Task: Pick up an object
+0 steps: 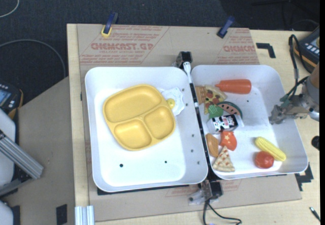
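Observation:
The right bin [264, 87] holds several toy foods: an orange carrot [234, 86] at the back, a pizza slice [209, 95], a watermelon wedge [226, 109], a red strawberry [228, 140], a second pizza slice [222, 160], a yellow corn cob [269, 148] and a red tomato [263, 160]. My gripper [282, 113] hangs at the right bin's right wall, above the corn cob and to the right of the watermelon. It touches none of the foods.
The left bin [101, 163] holds a yellow divided plate [138, 116] with a toy fried egg [172, 100] at its right edge. A black divider [193, 112] runs between the bins. Clamps sit at the bench's back edge.

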Robot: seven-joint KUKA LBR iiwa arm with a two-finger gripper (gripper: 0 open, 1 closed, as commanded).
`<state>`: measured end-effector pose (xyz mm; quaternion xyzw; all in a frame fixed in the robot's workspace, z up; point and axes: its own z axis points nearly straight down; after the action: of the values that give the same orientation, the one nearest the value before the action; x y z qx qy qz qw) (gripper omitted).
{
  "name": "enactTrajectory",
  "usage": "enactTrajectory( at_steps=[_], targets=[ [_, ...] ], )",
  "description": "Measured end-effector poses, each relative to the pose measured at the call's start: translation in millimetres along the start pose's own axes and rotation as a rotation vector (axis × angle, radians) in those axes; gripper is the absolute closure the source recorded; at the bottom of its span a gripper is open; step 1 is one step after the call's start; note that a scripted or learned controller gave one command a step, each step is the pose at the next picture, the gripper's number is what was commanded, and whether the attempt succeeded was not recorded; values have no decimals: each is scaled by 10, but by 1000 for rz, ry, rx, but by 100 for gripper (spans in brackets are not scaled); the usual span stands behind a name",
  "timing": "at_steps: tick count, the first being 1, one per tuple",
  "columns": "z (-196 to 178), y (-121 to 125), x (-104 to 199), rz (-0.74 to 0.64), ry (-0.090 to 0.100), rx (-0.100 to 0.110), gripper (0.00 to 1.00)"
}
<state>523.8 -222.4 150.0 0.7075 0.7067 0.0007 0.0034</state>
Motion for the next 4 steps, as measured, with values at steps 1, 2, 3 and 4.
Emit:
enactTrajectory(
  at_steps=[1, 2, 3, 4],
  targets=[
    [-436, -17, -19, -2, 1, 0, 100],
    [-773, -4, -24, -2, 1, 0, 100],
    [-697, 165, 554, -8, 6, 6, 100],
    [-742, 338, 1158, -9, 5, 3, 100]
  ],
)
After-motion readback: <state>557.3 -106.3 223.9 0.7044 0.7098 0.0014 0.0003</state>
